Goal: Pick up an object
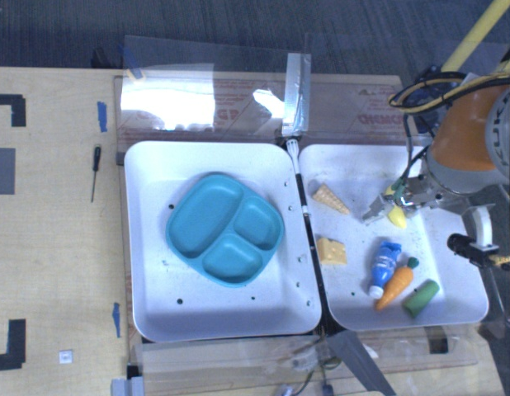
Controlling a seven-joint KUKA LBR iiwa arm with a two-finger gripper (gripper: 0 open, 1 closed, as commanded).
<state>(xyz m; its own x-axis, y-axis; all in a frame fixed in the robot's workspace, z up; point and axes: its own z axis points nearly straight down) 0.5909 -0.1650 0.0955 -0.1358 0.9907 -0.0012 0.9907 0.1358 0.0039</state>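
My gripper [387,207] hangs low over the upper right part of the right bin [461,308]. A small yellow object [397,218] lies right under its tip, touching or nearly touching it; whether it is gripped is unclear. Further down the bin lie a blue and white bottle [384,266], an orange carrot [394,288] and a green piece [421,298], close together. A tan wedge [330,198] and a tan cube [332,251] lie near the bin's left wall.
The left bin [148,304] holds a blue divided plate [226,228]. A clear plastic sheet [205,97] stands behind the bins. Cables and a yellow rod [478,27] sit at the upper right, above the arm.
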